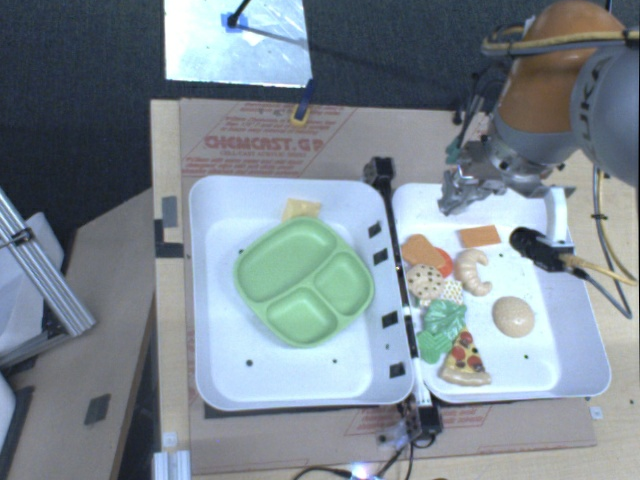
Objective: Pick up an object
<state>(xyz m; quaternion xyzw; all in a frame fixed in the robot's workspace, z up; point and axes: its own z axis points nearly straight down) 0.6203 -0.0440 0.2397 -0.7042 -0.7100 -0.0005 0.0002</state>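
My gripper (pixel 452 202) hangs over the far left corner of the right bin (pixel 575 368), above bare white floor. Nothing shows between its fingers. Toy foods lie in that bin below and to the right of it: an orange square slice (pixel 479 236), an orange-red piece (pixel 424 251), a cookie (pixel 425 282), a croissant (pixel 474 270), a green leafy piece (pixel 440 328), a pizza slice (pixel 465 362) and a tan bun (pixel 513 316). The orange slice lies closest to the gripper.
The left bin (pixel 215 368) holds a green divided plate (pixel 303 281) and a small yellow cheese piece (pixel 300 209) at its far side. A black-clipped divider (pixel 390 258) separates the bins. A silver sheet (pixel 240 28) lies beyond the bench.
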